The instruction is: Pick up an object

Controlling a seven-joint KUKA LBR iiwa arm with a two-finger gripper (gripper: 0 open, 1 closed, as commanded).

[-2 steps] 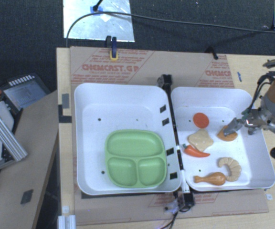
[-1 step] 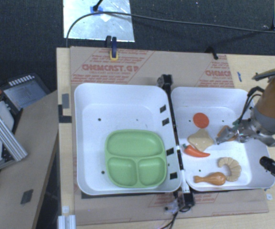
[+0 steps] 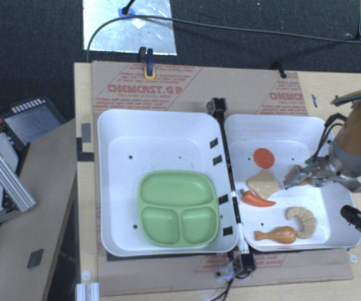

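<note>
A grey robot arm (image 3: 356,137) with an orange band reaches in from the right over the right bin (image 3: 274,127), its gripper (image 3: 295,177) low above the bin floor near the middle of that bin. The view is too blurred at the tip to tell how far it is open or whether it has hold of anything.

Open floor remains along the right bin's far wall and its left side by the divider. The food items crowd the near half: a round orange-red tomato (image 3: 264,158) lies toward the centre, a tan bread piece (image 3: 263,184) just beside the gripper tip, a red pepper (image 3: 256,199) touching the bread's near edge, a curled croissant (image 3: 303,220) and a brown drumstick (image 3: 276,235) close to the near rim.

The left bin (image 3: 130,137) holds one green divided plate (image 3: 178,207), set toward its near right corner, leaving the far half and left side bare.
</note>
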